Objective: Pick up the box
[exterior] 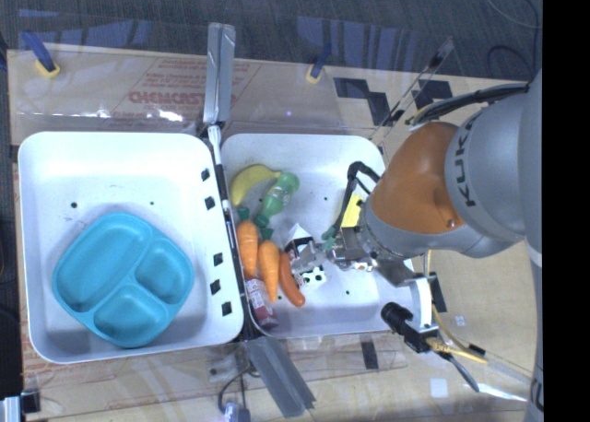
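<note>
I see the tool (324,252) low in the right bin (304,148), centre frame, touching the small white box (311,275) beside the carrots (267,268). I cannot tell its state.

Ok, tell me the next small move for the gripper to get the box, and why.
Probably a short shift left and down onto the small white box with black dots. The two-finger gripper sits just above and right of it in the right-hand white bin, and nothing shows between its tips. The three orange carrots lie close on the box's left, so approach carefully.
</note>
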{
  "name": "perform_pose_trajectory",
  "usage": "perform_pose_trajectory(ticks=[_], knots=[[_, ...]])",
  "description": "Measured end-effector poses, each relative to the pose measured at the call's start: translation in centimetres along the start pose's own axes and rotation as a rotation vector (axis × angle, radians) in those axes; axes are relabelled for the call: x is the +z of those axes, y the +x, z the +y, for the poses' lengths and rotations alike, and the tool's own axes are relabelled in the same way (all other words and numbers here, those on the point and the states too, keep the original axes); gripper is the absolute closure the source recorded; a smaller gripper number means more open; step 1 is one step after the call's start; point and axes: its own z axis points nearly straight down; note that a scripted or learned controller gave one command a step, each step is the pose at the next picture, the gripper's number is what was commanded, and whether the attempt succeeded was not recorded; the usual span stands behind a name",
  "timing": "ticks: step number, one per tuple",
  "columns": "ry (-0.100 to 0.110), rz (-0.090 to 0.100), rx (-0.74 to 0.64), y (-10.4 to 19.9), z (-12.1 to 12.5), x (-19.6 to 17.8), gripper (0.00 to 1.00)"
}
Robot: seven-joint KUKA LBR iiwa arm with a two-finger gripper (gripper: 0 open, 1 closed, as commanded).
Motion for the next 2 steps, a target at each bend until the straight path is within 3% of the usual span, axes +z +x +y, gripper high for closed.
perform_pose_trajectory(ticks=[1,2], knots=[[-0.012,-0.003,0.180,2.8,3.9,4.7,0.00],[-0.002,-0.001,-0.113,0.5,3.5,3.5,0.00]])
